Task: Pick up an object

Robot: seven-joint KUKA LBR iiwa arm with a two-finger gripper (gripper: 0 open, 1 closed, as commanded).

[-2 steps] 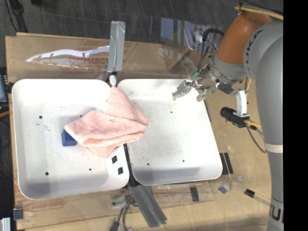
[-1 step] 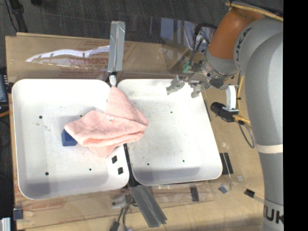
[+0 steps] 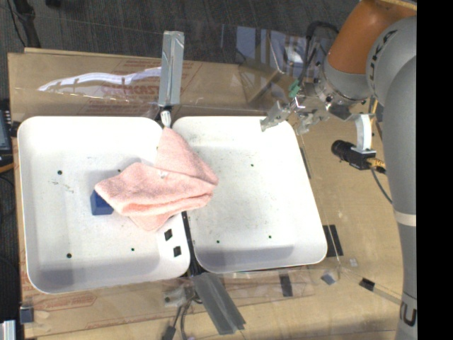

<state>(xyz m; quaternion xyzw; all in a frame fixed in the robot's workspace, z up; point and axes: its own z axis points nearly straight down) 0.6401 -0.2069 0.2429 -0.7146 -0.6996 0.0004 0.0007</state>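
A wooden bench (image 3: 354, 211) carries two shallow white bins side by side, their inner rims touching along the middle. The left bin (image 3: 42, 190) holds a pink towel (image 3: 163, 186), loosely folded and rumpled; it lies mostly in that bin, but its right edge drapes over the shared rim and reaches a little into the right bin (image 3: 283, 211). A small blue block (image 3: 100, 204) sits just beside the towel on its left, partly tucked under the cloth. Both bin floors show a few small dark dots and faint scuffs.

The arm (image 3: 386, 55), grey with an orange band, comes in from the right, and its hand (image 3: 287, 115) hangs over the far right corner of the right bin, well apart from the towel and the block. Nothing sits between its fingers; whether they stand wide or narrow I cannot tell, since they are small and blurred against the clutter behind.

A grey upright post (image 3: 170, 69) stands at the far end where the bins meet. A sheet of clear plastic (image 3: 106, 85) lies across the far part of the bench. Strips of dark tape (image 3: 333, 239) mark the wood near the right bin. Beyond the bench lies a dark floor (image 3: 212, 6).
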